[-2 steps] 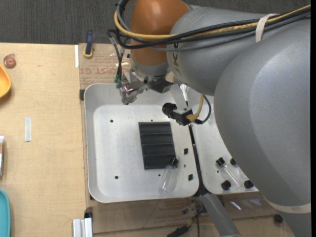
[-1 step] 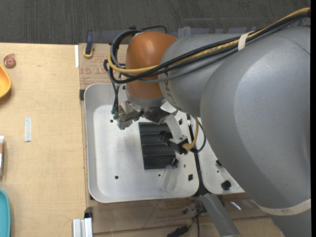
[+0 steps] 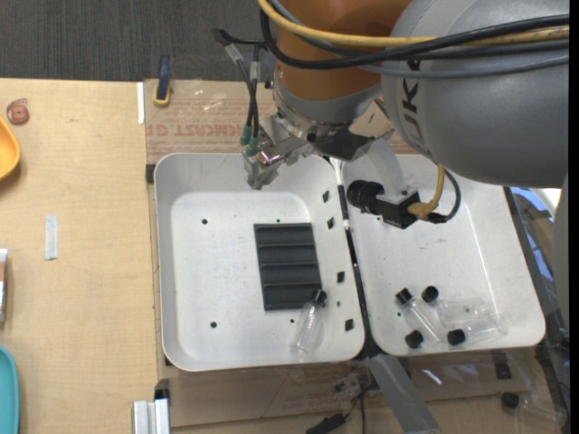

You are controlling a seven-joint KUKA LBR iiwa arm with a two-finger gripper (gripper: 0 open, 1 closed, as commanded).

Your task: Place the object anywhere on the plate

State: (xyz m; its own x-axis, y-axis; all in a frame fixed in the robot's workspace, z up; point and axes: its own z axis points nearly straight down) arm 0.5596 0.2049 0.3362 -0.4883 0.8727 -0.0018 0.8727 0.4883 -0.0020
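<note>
arm [image 3: 434, 52]: reaches in from right, wrist bent downward | gripper [image 3: 261, 165]: low, pointing down

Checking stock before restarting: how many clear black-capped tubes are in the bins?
3, possibly more. One tube beside the black ridged plate in the left bin; two tubes overlapping in the right bin.

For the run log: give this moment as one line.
gripper: over left bin, far side | capped vial: beside ribbed plate, near corner
</note>
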